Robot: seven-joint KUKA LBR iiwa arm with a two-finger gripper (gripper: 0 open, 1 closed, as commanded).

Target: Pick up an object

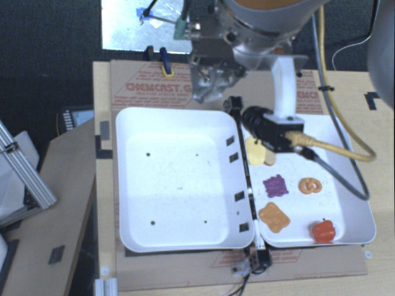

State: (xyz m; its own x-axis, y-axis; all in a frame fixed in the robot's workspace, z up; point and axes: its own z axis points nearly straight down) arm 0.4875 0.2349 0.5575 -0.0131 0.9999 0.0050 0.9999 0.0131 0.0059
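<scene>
Five small toy foods are lying in the right bin (364, 221), and any of them would serve. A purple piece (275, 185) and a pretzel (310, 185) are sitting side by side near the middle. An orange slice (274, 217) and a red pepper (323, 230) are resting nearer the front rim. A yellow piece (254, 148) is lying by the dividing wall, partly tucked under the robot's own hardware.

All are looking light and stiff, probably moulded plastic, so weight is posing no trouble and slipping is the likelier problem. The orange slice and purple piece are lying flat and offering little height, so pinching them across the narrow width, low at the bin floor, seems best. The red pepper is looking rounder and taller and is standing apart from its neighbours. It is offering the easiest hold across its body, though it may roll.

The gripper (210, 86) is hanging beyond the far rim of the left bin (179, 165), over a printed cardboard sheet (154, 86), well apart from every toy. Nothing is showing in its grasp, and whether it is open or closed I cannot tell.
</scene>
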